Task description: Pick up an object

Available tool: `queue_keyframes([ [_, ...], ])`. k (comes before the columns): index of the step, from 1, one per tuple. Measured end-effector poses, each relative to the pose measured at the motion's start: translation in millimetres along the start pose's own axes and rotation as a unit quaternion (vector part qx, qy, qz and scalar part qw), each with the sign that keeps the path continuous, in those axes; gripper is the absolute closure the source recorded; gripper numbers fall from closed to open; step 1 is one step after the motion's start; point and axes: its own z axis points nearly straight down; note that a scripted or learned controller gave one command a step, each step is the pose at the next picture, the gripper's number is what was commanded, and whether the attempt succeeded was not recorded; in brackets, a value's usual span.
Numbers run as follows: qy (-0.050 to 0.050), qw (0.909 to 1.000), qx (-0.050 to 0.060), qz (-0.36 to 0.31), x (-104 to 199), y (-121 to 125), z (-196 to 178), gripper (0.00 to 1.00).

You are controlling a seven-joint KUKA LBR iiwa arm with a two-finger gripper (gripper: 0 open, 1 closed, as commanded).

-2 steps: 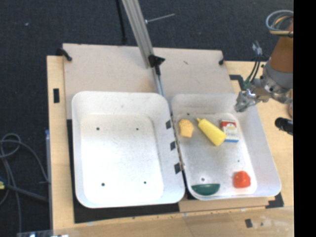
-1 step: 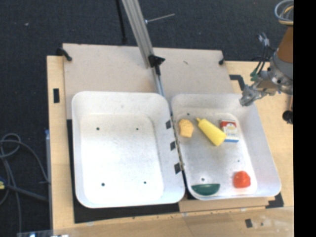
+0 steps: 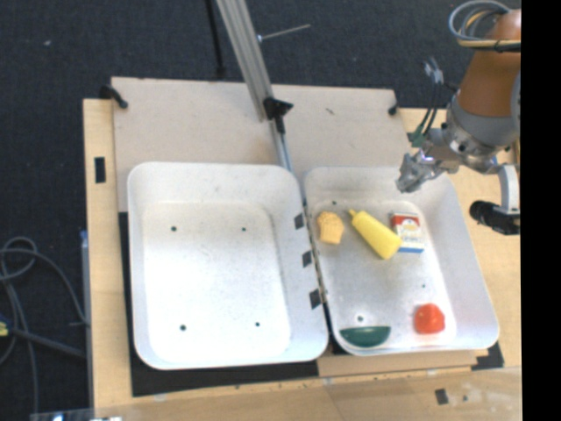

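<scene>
Two white bins sit side by side on the tabletop [image 3: 202,121], and all the action is in the right bin [image 3: 469,274]. Near its left wall rests a small tan lump [image 3: 330,227]; just beside it lies a yellow bottle-shaped piece [image 3: 375,234], slanted with its narrow tip toward the bin's far side. A small red-and-white carton [image 3: 408,232] sits close against the yellow piece's right side. Down at the near edge there's a dark green bowl-like shape [image 3: 365,335], and a red round object [image 3: 429,319] is near it, to the right. The left bin [image 3: 145,261] shows its speckled white floor. The end effector [image 3: 412,178] hangs over the right bin's far right corner, nothing between its tips; whether it's spread or pressed together, I cannot tell.
</scene>
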Motion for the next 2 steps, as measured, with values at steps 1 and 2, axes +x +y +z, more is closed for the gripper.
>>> queue_keyframes([
  [1, 0.0, 1.0, 0.001, 0.0, 49, -6, 5, 1.0],
  [2, 0.0, 1.0, 0.0, -0.001, 103, 5, -2, 1.0],
])
